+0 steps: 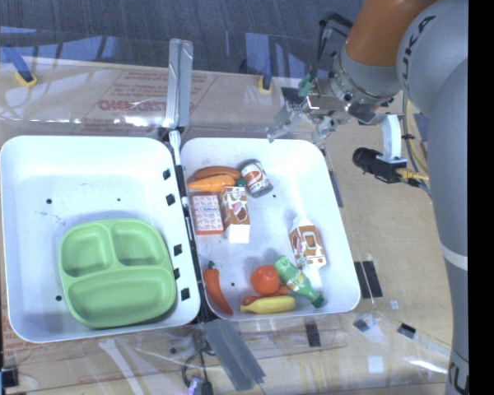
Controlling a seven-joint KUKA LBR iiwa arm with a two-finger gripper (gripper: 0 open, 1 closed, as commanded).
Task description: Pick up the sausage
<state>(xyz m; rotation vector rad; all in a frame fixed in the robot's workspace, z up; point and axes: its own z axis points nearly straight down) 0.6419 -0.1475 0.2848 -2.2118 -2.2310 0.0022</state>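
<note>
Your gripper [303, 122] hangs over the far rim of the right bin [333, 189], at its upper right corner, with the fingers spread apart and nothing between them. You can read that as a staging pose: the arm reaches in from the right and sits clear of the clutter, so the way down into the bin is unobstructed.

The sausage [214, 172] lies at the bin's far left corner, close to the dividing wall, and well apart from the gripper. It rests flat, lengthwise across the bin, directly alongside a carrot [213, 185] — the two appear to touch along their length, which will crowd any grasp from the near side. A small can [256, 178] sits just beside its right end.

As to appearance: you have a short, curved, reddish-brown piece with rounded ends, darker than the orange carrot below it. Its surface looks smooth and slightly glossy — expect it to slip if pinched off-centre.
</note>
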